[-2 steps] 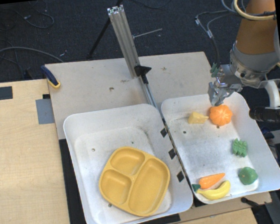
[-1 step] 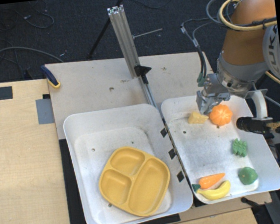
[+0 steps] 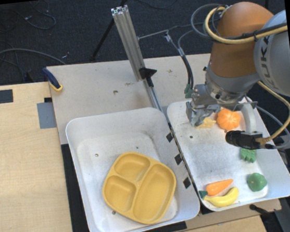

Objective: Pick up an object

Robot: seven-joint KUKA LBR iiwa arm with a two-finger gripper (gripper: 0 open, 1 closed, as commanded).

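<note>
Your gripper point(image 3: 200, 115) is hovering at the upper end of the right bin point(image 3: 212, 152), fingers slightly apart and gripping nothing. A pale scrap point(image 3: 207, 123) and the orange point(image 3: 229, 119) are lying just beside it; you're risking a glancing close that nudges either away.

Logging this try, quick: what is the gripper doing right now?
Gripper: low in the right bin, beside the orange; open or shut cannot be told.

2 bins point(image 3: 78, 131), 1 tray point(image 3: 139, 186), 6 toy foods point(image 3: 219, 186)
</note>
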